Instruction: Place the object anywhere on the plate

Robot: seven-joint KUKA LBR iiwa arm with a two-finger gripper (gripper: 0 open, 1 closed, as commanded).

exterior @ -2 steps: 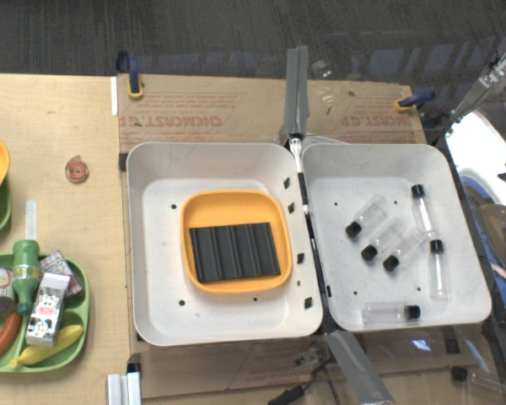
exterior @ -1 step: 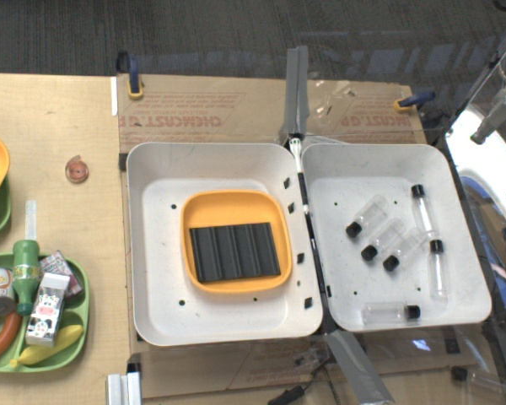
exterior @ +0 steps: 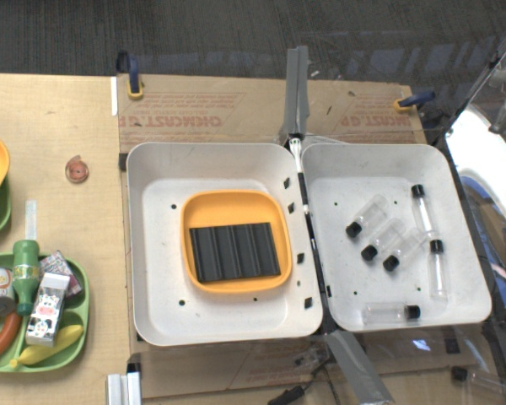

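While the orange plate (exterior: 236, 216), a rounded square with a dark ribbed insert, sits in the left bin (exterior: 152, 251), six clear plastic vials (exterior: 423, 216) with black caps lie scattered in the right bin (exterior: 455, 184). Their long axes point various ways. Pincer state: cannot tell.

One orange plate (exterior: 236, 209) in the left bin (exterior: 143, 251); right of it, six clear black-capped vials (exterior: 367, 218).

- The left bin (exterior: 152, 251) holds an orange plate (exterior: 234, 205) bearing a dark ridged slab (exterior: 236, 252); bare floor rings it.
- The right bin (exterior: 455, 226) has clear vials (exterior: 379, 230) scattered mid-floor; its upper-left corner lies open.
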